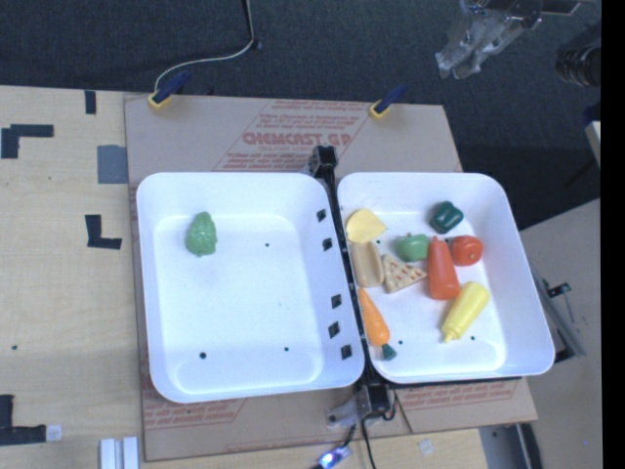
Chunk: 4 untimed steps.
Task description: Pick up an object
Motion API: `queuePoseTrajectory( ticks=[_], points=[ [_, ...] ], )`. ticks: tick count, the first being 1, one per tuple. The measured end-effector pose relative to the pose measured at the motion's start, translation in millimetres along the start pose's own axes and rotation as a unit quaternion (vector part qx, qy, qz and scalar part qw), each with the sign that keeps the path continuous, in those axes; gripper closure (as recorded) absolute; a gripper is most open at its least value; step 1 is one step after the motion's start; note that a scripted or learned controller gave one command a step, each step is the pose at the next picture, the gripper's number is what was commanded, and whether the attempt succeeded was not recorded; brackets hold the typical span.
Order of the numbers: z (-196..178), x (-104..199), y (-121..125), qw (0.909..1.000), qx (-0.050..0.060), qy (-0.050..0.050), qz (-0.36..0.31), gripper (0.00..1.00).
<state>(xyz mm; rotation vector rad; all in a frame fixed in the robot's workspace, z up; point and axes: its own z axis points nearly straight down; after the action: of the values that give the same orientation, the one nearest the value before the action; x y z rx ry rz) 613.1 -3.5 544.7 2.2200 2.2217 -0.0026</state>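
The pincer [476,42] is high in the upper right corner of the camera view, above the dark floor behind the tabletop [59,262], well apart from both bins. Its pale translucent fingers [459,55] point down and to the left, with nothing between them; whether they are open or closed, I cannot tell from this angle.

The two white bins stand side by side on a brown cardboard sheet [283,140]. In the left bin [166,360] there is one thing, a small green lump like a broccoli [202,234], near its upper left corner.

The right bin [508,350] holds the other toy foods, close together. A dark green pepper [446,216] is at the top right. A yellow piece [364,226] lies at the top left, and just under it a beige bread-like piece [367,262] beside a waffle-patterned wedge [401,275]. A small light green piece [412,247] is in the middle. A red-orange cone-shaped piece [442,272] touches a red tomato [467,250]. A yellow corn cob [463,311] lies tilted at the lower right, and an orange carrot [374,321] lies along the left wall.
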Motion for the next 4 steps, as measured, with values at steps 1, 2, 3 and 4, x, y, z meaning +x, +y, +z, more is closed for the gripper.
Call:
queuePoseTrajectory(
  ticks=[1,2,3,4],
  points=[
    [0.5,0.1,0.0,1.0000,0.000,0.000,0.000,0.00],
    [-9.7,0.5,0.4,1.0000,0.000,-0.001,0.000,1.00],
    [-9.3,0.5,0.4,1.0000,0.000,0.000,0.000,0.00],
    [-19.5,1.0,0.8,1.0000,0.000,-0.001,0.000,1.00]
  ],
)
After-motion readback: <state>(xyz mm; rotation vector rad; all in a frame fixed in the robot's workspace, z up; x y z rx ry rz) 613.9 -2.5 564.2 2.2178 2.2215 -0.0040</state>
